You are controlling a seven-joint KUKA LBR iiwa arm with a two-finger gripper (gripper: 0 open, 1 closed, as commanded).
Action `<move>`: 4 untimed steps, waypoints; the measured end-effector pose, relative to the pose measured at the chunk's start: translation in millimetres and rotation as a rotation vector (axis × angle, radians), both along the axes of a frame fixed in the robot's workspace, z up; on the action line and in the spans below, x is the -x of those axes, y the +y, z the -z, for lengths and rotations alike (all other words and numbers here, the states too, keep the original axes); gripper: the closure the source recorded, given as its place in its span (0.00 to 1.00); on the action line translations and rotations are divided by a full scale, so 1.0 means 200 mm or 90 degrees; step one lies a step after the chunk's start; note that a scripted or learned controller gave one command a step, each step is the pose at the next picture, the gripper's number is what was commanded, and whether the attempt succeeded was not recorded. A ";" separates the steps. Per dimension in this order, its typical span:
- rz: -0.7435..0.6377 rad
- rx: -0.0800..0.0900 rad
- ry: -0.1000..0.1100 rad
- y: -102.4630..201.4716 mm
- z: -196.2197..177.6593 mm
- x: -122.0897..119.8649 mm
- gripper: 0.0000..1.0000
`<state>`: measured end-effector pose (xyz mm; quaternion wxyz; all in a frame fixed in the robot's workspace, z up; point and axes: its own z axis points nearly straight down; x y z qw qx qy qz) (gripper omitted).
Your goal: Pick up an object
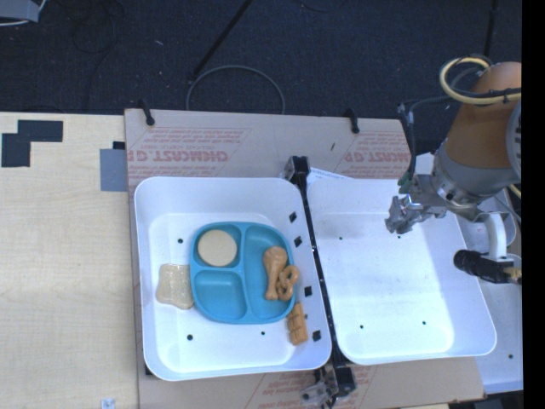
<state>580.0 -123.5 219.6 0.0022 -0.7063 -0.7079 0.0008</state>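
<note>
In the left bin (pixel 162 348) lies a blue divided tray (pixel 223 301). A round tan disc (pixel 216 247) rests in the tray's upper left compartment, and a brown bone-shaped piece with a pretzel (pixel 279 273) in its right one. A pale bread slice (pixel 174 286) lies just left of the tray. A small brown ridged piece (pixel 297 323) lies off the tray's lower right corner. My gripper (pixel 400 221) hangs over the upper right part of the right bin (pixel 383 348), far from all these things, with nothing seen in it.
A black divider (pixel 309 254) with clips runs between the two bins. Both bins stand on a cardboard sheet (pixel 230 147). A pale wooden bench top (pixel 60 271) stretches away to the left.
</note>
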 end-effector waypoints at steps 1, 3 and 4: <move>-0.001 0.000 0.001 0.28 0.04 0.03 1.00; -0.001 0.000 -0.001 0.82 -0.06 0.00 1.00; -0.001 0.001 -0.001 1.07 -0.10 0.03 1.00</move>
